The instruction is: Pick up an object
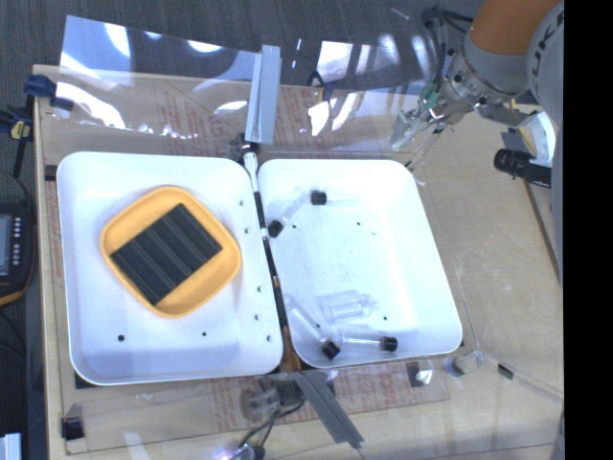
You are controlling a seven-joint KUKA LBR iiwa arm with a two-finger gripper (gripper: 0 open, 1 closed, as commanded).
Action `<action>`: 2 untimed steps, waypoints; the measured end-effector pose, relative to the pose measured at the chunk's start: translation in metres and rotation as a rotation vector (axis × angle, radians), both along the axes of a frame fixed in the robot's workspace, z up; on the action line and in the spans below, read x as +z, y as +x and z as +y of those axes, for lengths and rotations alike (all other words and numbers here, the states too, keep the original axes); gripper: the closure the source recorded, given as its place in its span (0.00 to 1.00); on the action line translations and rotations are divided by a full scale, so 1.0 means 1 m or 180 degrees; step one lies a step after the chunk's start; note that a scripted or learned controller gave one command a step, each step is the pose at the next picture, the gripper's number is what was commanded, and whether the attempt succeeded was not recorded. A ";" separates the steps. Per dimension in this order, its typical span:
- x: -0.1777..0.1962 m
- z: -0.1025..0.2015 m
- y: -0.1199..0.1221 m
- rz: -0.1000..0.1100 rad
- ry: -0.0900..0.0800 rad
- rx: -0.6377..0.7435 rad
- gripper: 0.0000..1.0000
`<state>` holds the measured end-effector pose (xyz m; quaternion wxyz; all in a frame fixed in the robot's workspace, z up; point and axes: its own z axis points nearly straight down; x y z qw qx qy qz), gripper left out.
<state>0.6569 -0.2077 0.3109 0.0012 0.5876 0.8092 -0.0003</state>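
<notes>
We see the likeliest things to pick lying in the right bin (436,266): several clear plastic tubes with black caps. Two of them sit toward the bin's far side, one with its cap near twelve o'clock (317,198) and another with its cap near ten o'clock (274,227), their clear bodies angled toward each other. A cluster lies at the near edge, around six o'clock of the bin: a capped tube (367,342) lying roughly crosswise, a second tube (316,334) slanting beside it, and a small clear jar-like piece (347,307) just beyond them; how many of these touch we cannot tell, since the clear plastic blurs into the white floor. In the left bin (72,257) rests an orange tray-shaped object (170,250) with a dark ribbed panel set in its middle, turned at a slant. Between the two bins runs a thin dark divider (267,257). The gripper (419,127) hangs beyond the right bin's far right corner, at about one o'clock from the bin's centre, above the bench rather than above the bin, and well apart from every tube; nothing sits between its fingers, and we cannot tell whether they are spread or pressed together.
</notes>
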 end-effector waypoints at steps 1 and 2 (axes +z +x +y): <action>-0.060 0.005 0.000 0.0015 0.0006 0.0099 1.00; 0.056 -0.002 0.000 0.0000 0.0002 -0.0924 1.00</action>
